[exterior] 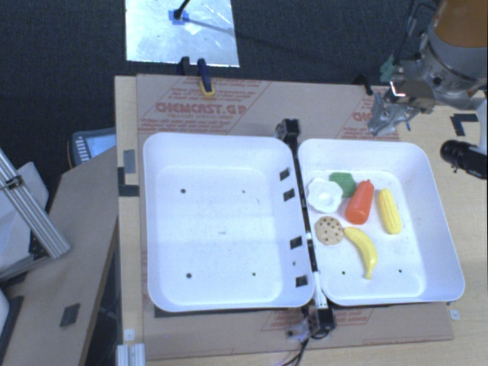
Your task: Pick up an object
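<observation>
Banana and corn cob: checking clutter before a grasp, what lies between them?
In the camera view, only bare white bin floor separates the banana from the corn cob.

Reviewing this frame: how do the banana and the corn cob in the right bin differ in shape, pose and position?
The banana is curved and tapers to a point, while the corn cob is straight and blunt-ended. The banana lies slantwise, nearer the bin's front; the corn cob lies almost front to back, farther back and beside the orange carrot. The banana's upper end is next to the cookie; the corn cob is apart from it. Both are yellow and rest flat in the right bin.
</observation>
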Motion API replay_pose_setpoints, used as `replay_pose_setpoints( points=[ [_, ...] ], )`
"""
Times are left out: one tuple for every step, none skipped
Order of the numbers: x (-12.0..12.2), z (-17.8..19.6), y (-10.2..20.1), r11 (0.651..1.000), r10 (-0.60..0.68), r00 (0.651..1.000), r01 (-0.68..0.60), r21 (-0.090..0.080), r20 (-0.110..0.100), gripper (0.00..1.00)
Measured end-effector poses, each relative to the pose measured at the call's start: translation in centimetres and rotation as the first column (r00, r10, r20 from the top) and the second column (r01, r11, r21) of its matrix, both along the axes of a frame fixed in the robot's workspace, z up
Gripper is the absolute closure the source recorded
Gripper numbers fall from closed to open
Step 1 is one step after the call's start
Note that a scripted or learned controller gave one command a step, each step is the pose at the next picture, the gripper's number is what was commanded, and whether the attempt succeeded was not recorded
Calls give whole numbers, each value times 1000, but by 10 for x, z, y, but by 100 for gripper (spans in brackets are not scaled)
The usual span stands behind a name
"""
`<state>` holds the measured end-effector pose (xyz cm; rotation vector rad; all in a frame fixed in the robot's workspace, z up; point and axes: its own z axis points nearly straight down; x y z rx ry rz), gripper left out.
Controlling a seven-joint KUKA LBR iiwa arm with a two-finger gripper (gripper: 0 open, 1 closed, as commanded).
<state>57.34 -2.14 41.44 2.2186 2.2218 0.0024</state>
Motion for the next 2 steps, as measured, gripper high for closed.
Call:
replay_pose_setpoints(
  points=[
    [-19, -10, -11, 1000, -1, 1000, 1, 0, 0, 100],
    [60, 23, 29, 1000, 5, 1000, -5, -1, 8, 100]
  ],
)
